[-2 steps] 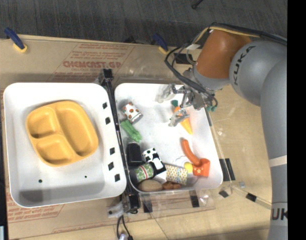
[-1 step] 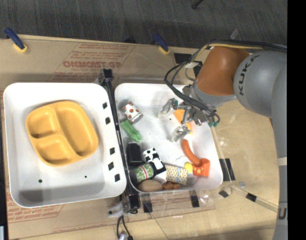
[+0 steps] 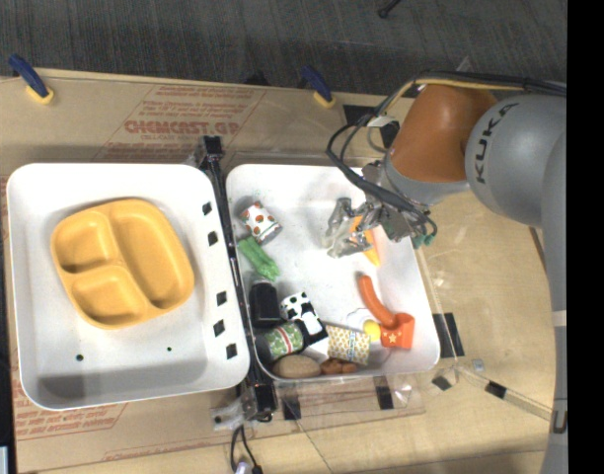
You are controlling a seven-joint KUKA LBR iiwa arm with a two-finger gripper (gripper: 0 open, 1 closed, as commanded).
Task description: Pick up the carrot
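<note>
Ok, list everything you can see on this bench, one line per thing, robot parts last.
left bin: 1, white, left half of the bench
divided tray: 1, yellow, inside the left bin
right bin: 1, white, beside the left bin
carrot: 1, orange, right side of the right bin, lying apart from the gripper
small can: 1, white and brown, upper left of the right bin
green vegetable: 1, green, just below the small can
black and white toy: 1, near the bin's lower middle
pile of small items: several, mixed colours, lower edge of the right bin; too cluttered to name singly
clamps: 2, blue and yellow, far edge of the bench
arm: 1, grey with orange band, reaching in from the right
gripper: 1, over the upper right of the right bin
</note>
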